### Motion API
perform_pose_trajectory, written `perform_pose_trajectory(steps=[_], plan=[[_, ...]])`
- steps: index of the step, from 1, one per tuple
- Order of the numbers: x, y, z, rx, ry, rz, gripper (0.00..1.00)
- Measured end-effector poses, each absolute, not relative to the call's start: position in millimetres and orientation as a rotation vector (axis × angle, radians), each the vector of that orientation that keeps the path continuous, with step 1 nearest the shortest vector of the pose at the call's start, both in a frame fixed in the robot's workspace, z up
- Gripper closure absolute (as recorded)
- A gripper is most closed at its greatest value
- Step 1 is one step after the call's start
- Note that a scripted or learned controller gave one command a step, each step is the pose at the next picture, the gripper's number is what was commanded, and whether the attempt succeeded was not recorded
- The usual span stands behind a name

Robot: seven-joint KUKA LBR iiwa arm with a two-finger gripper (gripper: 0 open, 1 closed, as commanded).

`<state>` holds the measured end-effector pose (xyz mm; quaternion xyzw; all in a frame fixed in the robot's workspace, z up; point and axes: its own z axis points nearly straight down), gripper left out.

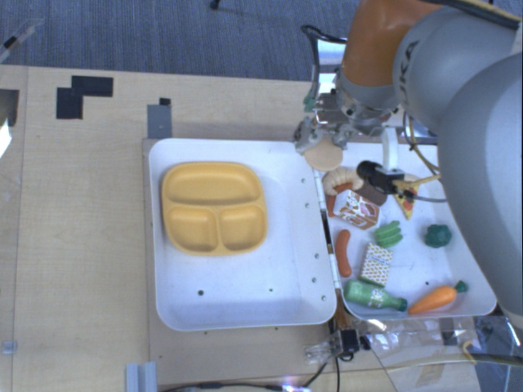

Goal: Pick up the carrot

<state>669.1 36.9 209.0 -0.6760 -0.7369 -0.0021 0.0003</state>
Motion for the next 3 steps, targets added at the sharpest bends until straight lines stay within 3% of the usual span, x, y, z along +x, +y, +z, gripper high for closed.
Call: perform_pose_trajectory(steps=[1,2,3], plan=[[666.7,107,185,-2.456,-1.958,-0.005,1.00],[667.1,105,185,-2.459,-1.958,-0.004,0.00],[669.1,160,191,-2.488,-1.919,-0.011,0.00]])
